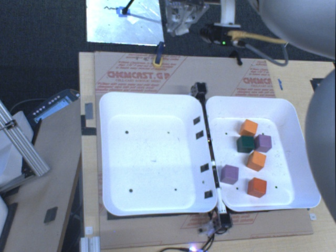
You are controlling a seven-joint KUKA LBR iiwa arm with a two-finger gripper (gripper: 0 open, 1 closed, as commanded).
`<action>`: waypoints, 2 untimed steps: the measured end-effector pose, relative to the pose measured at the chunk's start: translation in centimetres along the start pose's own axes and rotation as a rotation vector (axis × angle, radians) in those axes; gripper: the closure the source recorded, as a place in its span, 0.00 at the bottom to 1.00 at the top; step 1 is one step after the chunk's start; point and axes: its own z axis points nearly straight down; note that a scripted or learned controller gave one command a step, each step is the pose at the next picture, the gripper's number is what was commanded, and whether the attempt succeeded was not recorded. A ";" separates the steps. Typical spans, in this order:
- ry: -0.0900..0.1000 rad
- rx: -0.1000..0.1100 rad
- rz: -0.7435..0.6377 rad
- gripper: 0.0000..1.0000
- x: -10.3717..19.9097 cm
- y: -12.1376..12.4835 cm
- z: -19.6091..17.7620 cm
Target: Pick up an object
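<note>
Arm (294, 14) looms upper right, hand (181, 17) parked above bins at frame top, grip state unclear. Six blocks cluster in right bin (302, 140); orange block (257, 187) lowest, loose, easiest pick.

A single fixed camera looks down from above the bench (173, 70) at a slant, taking in both white bins side by side. The left bin (113, 140) sits near the centre of the frame, the right bin (294, 140) toward the right side. The far edge of the bench runs across the upper part of the picture, the near edge along the bottom. The arm (294, 9) looms large and blurred at the top right, close to the lens
</note>
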 end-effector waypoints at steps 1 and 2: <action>-0.005 0.009 0.012 1.00 -3.6 0.0 2.2; -0.006 0.008 0.015 1.00 -9.5 -0.1 4.0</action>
